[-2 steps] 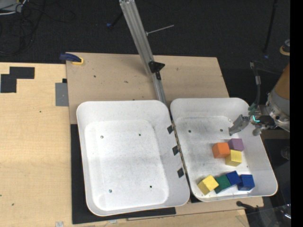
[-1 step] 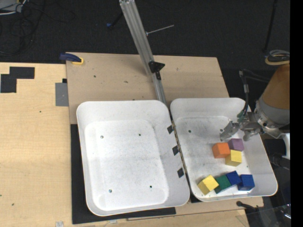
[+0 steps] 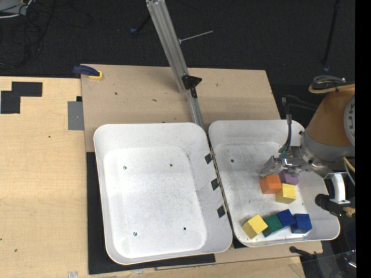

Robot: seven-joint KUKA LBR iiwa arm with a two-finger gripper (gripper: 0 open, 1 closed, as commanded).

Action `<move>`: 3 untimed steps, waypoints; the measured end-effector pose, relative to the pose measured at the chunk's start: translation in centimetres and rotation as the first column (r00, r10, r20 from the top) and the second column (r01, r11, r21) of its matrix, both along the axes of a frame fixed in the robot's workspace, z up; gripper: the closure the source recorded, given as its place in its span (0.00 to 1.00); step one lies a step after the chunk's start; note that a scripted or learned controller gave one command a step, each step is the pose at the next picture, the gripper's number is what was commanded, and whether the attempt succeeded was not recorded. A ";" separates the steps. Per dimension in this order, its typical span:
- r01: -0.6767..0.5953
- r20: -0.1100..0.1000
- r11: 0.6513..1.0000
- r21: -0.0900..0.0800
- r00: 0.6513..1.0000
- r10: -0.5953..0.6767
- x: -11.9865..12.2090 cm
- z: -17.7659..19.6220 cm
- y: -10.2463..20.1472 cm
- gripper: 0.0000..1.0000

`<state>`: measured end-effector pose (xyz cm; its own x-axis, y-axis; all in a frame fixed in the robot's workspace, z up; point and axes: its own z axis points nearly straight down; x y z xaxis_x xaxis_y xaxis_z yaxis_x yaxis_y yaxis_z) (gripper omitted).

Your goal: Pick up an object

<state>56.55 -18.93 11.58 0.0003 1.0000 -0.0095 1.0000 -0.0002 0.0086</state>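
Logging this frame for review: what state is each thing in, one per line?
tool: low in the right bin, just above the orange block; grip unclear
orange block: lying in the bin
purple block: beside the orange, partly hidden
yellow block: lying in the bin
front yellow block: tilted
green block: lying
blue blocks: side by side

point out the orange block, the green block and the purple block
orange block (image 3: 270, 184), camera view, middle of its top face
green block (image 3: 274, 223), camera view, middle of its visible top
purple block (image 3: 291, 179), camera view, its visible face below the gripper
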 end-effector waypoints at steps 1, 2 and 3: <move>0.000 0.015 1.000 0.000 1.000 0.000 0.5 0.3 -0.1 0.00; 0.003 0.020 1.000 -0.003 1.000 -0.003 0.6 1.3 -0.2 1.00; -0.001 -0.005 1.000 0.009 1.000 0.001 0.8 7.6 -0.1 1.00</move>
<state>57.33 -19.00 19.18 -0.0010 1.0000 -0.0010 1.0000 0.0010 0.0035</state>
